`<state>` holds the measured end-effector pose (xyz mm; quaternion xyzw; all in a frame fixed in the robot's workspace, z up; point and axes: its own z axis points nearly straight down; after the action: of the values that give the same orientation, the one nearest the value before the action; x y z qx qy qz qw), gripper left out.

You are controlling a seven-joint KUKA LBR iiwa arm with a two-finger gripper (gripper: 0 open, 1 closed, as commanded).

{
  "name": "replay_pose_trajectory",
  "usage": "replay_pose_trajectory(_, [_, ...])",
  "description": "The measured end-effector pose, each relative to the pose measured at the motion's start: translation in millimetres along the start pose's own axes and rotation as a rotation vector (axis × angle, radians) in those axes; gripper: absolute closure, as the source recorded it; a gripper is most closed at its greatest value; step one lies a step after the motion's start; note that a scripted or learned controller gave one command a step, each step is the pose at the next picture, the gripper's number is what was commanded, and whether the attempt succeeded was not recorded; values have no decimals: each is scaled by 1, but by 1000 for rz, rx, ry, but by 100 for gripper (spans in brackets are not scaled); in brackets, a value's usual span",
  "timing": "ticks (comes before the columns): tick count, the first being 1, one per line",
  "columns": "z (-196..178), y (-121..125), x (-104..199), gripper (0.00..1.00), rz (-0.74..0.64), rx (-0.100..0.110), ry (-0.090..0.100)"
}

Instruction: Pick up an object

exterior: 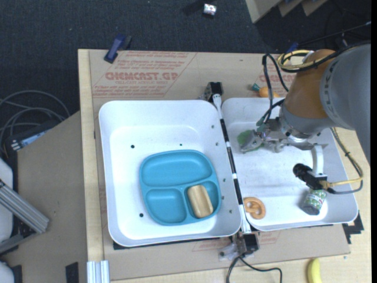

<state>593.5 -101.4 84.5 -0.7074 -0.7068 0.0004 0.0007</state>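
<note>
1. The metal pincer (254,141) is low in the right white plastic bin (277,214), by its left wall. I cannot tell how it is set.
2. A small green floppy thing (245,138) is right at its tip, lying longways left to right. It is not lifted yet.
3. I think the grab is on now. Next comes a firm squeeze, then a lift.
4. Further off sit a tan pretzel (254,207) and a green little jar (314,201).

Arm (330,81) reaching in frm right, gripper (259,140) low.
</note>
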Motion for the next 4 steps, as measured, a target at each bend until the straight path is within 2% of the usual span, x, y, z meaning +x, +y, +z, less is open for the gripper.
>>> replay_pose_trajectory(1, [0,28,-21,0,-1,-3,-1])
replay_pose_trajectory(2, [0,44,0,0,-2,-4,0])
replay_pose_trajectory(3, [0,19,1,0,0,0,0])
replay_pose_trajectory(4, [0,20,-4,0,-1,-2,-1])
